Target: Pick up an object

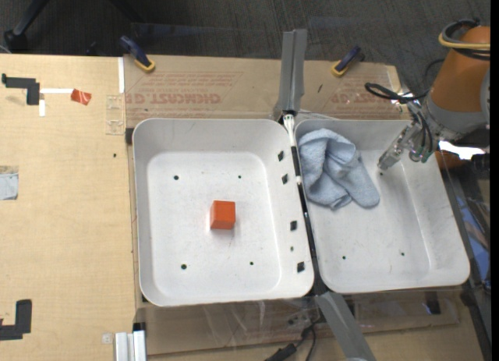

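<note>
An orange-red cube [223,215] rests near the middle of the left bin [156,274]. A crumpled light blue-grey cloth [335,168] lies in the back left part of the right bin [437,266]. My gripper [401,153] hangs over the right bin's back right area, to the right of the cloth and apart from it. Its thin fingers point down and to the left, and nothing shows between them.
A grey divider post [292,71] stands between the bins at the back. Clamps [136,51] hold the cardboard sheet behind the bins. The wooden bench [62,219] stretches to the left, with a small red piece [80,97] on it.
</note>
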`<state>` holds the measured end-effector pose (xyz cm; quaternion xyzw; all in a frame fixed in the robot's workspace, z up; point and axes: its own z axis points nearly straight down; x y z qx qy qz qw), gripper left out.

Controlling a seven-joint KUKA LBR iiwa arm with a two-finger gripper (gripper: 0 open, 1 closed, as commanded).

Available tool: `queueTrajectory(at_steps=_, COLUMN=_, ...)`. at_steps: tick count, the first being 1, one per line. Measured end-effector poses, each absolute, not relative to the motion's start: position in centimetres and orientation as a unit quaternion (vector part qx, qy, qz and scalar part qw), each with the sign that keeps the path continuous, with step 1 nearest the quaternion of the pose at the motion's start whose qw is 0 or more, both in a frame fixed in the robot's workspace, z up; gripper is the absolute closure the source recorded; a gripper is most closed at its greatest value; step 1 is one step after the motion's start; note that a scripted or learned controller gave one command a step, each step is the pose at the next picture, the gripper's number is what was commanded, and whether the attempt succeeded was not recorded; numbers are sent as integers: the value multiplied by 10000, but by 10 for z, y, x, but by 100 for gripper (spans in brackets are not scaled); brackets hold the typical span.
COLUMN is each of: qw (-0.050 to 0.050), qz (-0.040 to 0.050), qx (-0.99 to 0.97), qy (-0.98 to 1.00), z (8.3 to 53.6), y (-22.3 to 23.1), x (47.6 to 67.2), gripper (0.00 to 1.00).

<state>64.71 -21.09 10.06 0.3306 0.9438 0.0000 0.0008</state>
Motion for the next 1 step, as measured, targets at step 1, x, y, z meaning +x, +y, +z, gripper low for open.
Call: queueTrajectory(at_steps=1, qw=-4, qz=-2, qx=3083, qy=9513, z=89, y=-201, x=641, gripper=100)
